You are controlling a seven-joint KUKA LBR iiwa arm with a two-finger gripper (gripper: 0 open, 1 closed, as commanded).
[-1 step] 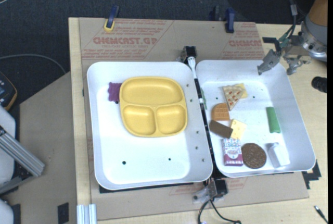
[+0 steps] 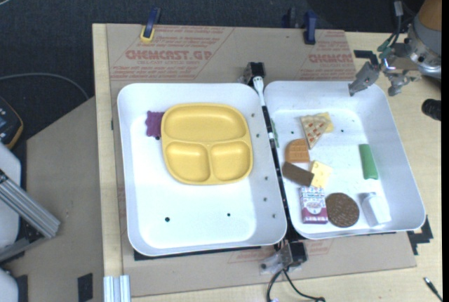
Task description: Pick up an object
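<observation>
Camera view: we find the gripper high over the far right corner of the right bin, its two fingers spread apart with nothing between them. We have no named target, so we judge the nearest candidates. From the gripper, the waffle slice lies toward 8 o'clock, near but clearly apart; the green stick lies toward 6 o'clock, its long axis running near enough 12 to 6, standing alone on bare white floor. We think that one is the easier reach, since a grip across its short side would need only a straight descent and little turning. Farther toward 7 o'clock we see a crowded cluster: a tan bread piece, a brown bar touching a yellow cheese slice, a red packet just beside a dark round cookie, and a white block near the bin's near right wall. These pieces sit close together, so we reckon a grab there risks nudging neighbours. The left bin holds a yellow divided tray with a purple scrap touching its 9 o'clock edge, well apart from the gripper. Both bins rest on a cardboard sheet. The bin floor looks smooth and shallow-walled, with open room around the green stick.
</observation>
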